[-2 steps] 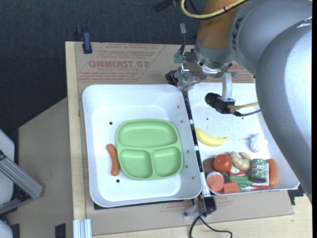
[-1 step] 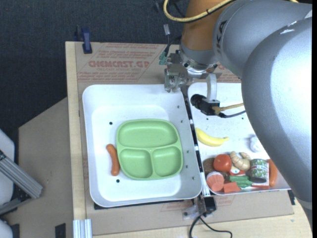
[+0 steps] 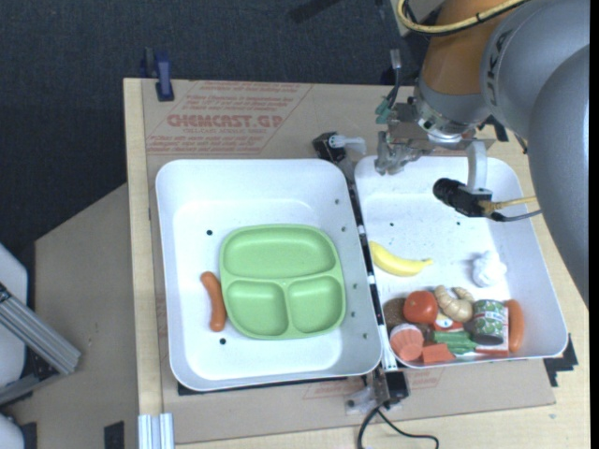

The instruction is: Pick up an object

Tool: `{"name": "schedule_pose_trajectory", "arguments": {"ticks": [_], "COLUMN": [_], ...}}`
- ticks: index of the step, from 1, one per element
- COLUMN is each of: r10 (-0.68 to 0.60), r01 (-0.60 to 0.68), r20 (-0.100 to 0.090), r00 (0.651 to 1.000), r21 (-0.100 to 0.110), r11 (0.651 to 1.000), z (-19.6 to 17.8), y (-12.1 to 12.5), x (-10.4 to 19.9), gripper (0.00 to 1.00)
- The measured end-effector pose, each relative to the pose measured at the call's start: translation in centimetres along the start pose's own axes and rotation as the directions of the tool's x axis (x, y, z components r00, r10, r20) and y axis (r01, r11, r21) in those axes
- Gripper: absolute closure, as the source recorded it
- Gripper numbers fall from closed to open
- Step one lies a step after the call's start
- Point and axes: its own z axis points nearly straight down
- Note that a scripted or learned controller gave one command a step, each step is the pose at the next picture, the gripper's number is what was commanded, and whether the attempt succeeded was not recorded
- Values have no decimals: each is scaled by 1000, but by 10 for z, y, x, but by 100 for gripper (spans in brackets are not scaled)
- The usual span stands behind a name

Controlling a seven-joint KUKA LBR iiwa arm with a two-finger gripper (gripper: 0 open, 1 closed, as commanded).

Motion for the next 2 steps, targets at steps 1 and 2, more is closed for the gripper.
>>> {"name": "schedule_pose_trajectory", "arguments": {"ticks": [1,2], "r10": [-11,-2], "r01": [11,2], "r20": [-5,0], "r00": [1000,1000], "r21": [4,-3], "r11": [1000,1000], "z": [0,-4], "y": [-30,-23], "x": [34,-29], "gripper": [100,100]}}
